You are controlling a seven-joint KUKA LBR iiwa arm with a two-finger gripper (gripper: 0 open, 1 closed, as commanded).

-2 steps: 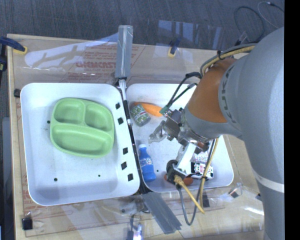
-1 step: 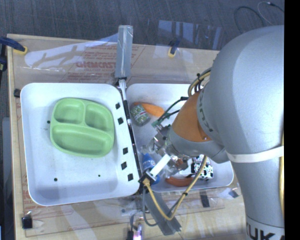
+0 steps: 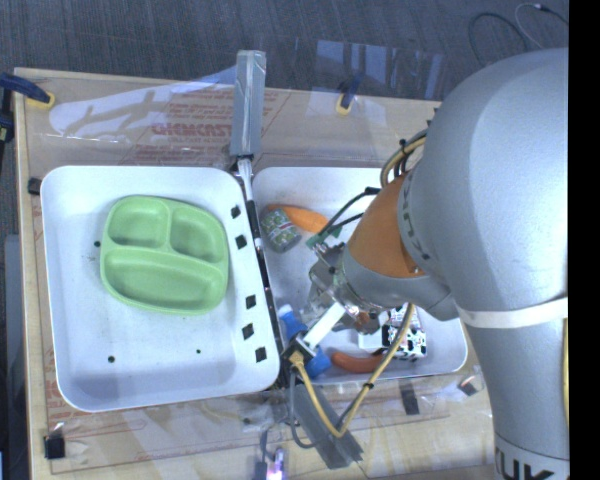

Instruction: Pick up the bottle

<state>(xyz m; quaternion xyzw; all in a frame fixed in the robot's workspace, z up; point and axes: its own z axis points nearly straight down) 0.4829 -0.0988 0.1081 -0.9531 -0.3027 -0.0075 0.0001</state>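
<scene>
Camera view, looking down at a slant on both bins. The bottle (image 3: 278,228), taken here to be the small greenish, translucent thing, lies in the right bin (image 3: 310,175) near its rear left corner, close to the wall shared with the left bin (image 3: 70,268); its identity is a judgement, since its outline is blurred. An orange carrot-shaped piece (image 3: 302,215) lies just beside it toward the rear, possibly touching.

The gripper (image 3: 332,303) hangs nearer the front of the same bin, apart from the bottle, over a cluster made up of a blue thing (image 3: 289,321), a second orange piece (image 3: 355,362) and a black-and-white spotted thing (image 3: 412,344). Whether the gripper is released or clenched cannot be told, as the wrist and cabling hide its tip; nothing is seen held.

The step in hand is judged to be the approach. To do it well, the gripper should travel rearward and leftward until centred over the bottle, align across the narrow width, and descend clear of both the carrot piece and the bin wall. A green divided plate (image 3: 165,253) occupies the left bin and plays no part.
</scene>
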